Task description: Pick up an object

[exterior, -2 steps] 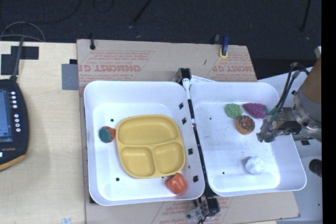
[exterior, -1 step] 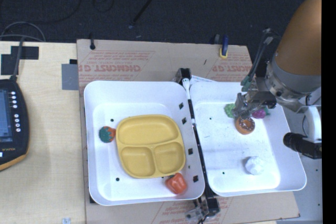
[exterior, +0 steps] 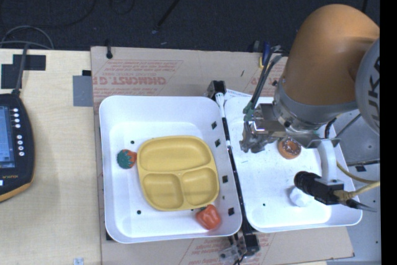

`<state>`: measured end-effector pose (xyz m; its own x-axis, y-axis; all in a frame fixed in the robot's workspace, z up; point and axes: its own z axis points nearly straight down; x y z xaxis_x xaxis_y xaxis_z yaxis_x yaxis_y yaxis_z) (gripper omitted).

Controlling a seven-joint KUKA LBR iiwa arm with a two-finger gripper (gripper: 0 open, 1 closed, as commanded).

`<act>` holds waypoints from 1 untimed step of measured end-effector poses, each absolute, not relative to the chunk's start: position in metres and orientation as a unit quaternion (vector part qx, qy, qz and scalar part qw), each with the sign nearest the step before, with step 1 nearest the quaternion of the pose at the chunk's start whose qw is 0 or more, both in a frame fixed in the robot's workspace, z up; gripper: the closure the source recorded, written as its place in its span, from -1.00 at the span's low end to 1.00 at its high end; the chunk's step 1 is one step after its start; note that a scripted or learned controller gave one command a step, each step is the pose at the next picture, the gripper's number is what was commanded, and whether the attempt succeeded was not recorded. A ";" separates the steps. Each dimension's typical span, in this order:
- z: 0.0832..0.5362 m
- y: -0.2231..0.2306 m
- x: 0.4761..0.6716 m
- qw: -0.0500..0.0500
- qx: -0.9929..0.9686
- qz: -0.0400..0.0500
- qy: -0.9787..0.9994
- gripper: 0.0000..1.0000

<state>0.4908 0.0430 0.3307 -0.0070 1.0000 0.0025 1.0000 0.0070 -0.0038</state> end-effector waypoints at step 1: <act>0.399 -0.021 0.476 -0.002 -0.709 -0.001 -0.706 1.00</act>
